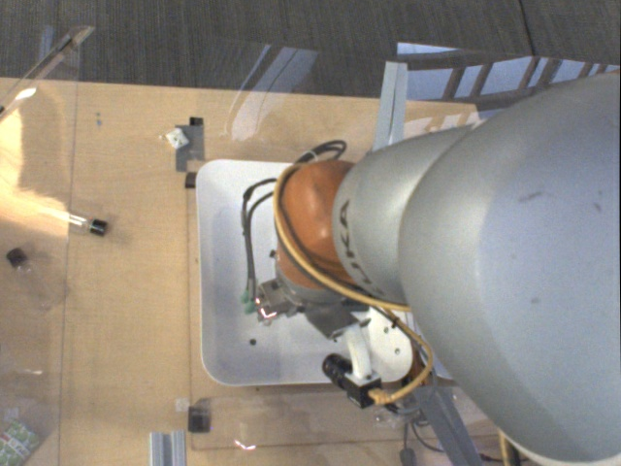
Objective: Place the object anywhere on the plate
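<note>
bench: pale wooden bench top [107, 338] below dark carpet at the far edge.
bin: shallow white plastic bin [218, 260] near the bench's middle.
arm: grey robot arm with an orange band [310, 212] covers the bin's right part.
gripper: hidden under the wrist, state cannot be told.
object and plate: covered by the arm, place cannot be told.

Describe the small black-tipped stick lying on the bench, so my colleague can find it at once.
Start at the white bin under the grey arm, then move left over the bare wooden bench. The stick lies near the left edge: a short pale rod with a black cap, unlike the all-dark round knob lower left.
</note>
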You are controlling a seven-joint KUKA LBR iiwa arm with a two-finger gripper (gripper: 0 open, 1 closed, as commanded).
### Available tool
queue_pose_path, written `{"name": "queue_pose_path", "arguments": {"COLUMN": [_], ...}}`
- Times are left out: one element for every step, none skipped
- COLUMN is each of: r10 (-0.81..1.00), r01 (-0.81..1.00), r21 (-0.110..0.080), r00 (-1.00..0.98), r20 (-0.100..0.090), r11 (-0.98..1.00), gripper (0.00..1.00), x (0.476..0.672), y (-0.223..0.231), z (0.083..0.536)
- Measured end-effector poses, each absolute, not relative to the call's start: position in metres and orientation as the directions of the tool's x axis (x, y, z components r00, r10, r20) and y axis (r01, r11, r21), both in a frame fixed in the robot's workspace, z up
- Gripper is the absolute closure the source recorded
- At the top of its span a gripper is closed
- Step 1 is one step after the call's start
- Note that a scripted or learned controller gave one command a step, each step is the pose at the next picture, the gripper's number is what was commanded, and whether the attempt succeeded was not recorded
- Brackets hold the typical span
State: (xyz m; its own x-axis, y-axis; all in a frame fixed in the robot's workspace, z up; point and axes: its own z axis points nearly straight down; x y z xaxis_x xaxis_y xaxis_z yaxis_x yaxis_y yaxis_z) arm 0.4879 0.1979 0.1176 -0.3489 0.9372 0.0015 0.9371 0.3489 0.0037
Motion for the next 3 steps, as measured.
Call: {"name": "queue_pose_path", "arguments": {"r10": [0.880, 0.486, 0.578], "r01": [0.880, 0.486, 0.578], "r21": [0.015, 0.006, 0.006], "r00": [-0.476, -0.874, -0.816], "r20": [-0.001, -0.005, -0.002], "r11": [0.476, 0.874, 0.816], "gripper": [1.00, 1.00, 1.00], "x": [0.546, 0.575, 0.488], "y": [0.188, 0.159, 0.230], "z": [0.092, 0.117, 0.117]}}
